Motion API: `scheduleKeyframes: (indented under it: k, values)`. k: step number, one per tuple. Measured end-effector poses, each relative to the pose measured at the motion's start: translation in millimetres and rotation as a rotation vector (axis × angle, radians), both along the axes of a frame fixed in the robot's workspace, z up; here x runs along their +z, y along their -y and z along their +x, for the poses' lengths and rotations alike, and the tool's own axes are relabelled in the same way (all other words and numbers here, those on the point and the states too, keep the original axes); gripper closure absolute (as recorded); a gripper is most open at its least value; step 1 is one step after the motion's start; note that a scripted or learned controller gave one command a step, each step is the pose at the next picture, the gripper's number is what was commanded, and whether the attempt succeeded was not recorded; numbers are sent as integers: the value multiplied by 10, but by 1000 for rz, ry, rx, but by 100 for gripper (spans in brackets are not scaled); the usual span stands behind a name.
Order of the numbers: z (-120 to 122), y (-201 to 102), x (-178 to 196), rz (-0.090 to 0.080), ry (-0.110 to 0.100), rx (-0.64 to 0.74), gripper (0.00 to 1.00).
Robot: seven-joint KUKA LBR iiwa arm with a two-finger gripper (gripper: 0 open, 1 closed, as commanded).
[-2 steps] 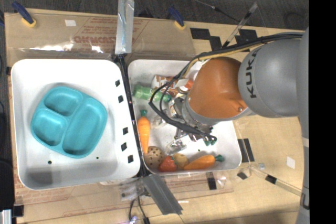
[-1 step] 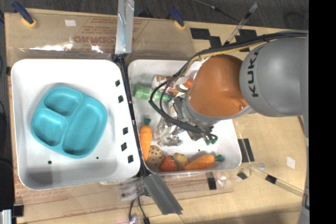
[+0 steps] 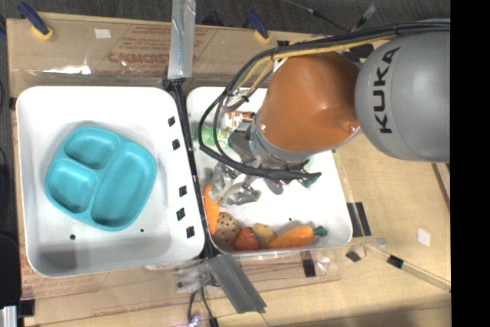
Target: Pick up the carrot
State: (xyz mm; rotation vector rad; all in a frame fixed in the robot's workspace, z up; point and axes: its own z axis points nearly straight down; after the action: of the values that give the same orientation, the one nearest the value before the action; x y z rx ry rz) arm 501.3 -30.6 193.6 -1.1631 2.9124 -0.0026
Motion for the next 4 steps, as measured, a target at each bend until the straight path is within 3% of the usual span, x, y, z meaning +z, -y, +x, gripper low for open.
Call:
scheduleKeyframes:
  k: [1,2,3,4]
  values:
    - [872,294,1579,-4,2,305,100]
    - [780,139,469,1,-10,603,100]
    - [1431,121,-47,2,-9,631,100]
    - [1549,1272,-144,-4,-5,708,100]
